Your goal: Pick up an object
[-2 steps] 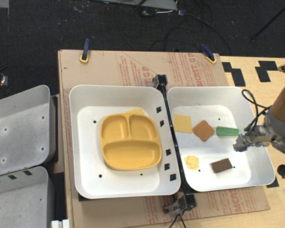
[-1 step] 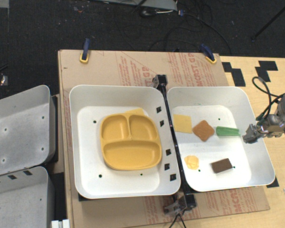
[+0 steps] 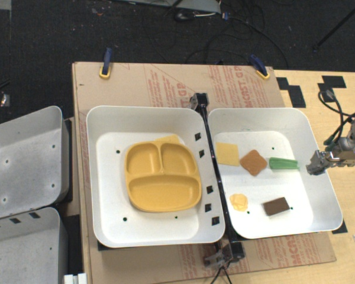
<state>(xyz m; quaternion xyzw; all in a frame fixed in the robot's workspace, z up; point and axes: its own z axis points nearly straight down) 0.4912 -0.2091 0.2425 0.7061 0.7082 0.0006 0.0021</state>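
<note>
The worktop carries two shallow white bins side by side. The left bin holds a yellow divided plate, which takes up most of its floor. The right bin holds the small things any of which would serve the task: a pale yellow square toward the left, a brown diamond-set block just beside it, a green bar to the right of that, a dark brown block nearer, and a small yellow round piece near the divider.

The gripper sits over the right rim of the right bin, just right of the green bar, carrying nothing; whether its fingers are wide or narrow I cannot tell, as they are too small and blurred.

The main risk, as I judge it, is that rim: a descent from here could strike the sloped wall instead of reaching the floor. The green bar is the closest target, but it lies low and flat, so the fingers could slide over it or push it against the brown diamond-set block. All the pieces look thin, so a shallow descent could close on air.
</note>
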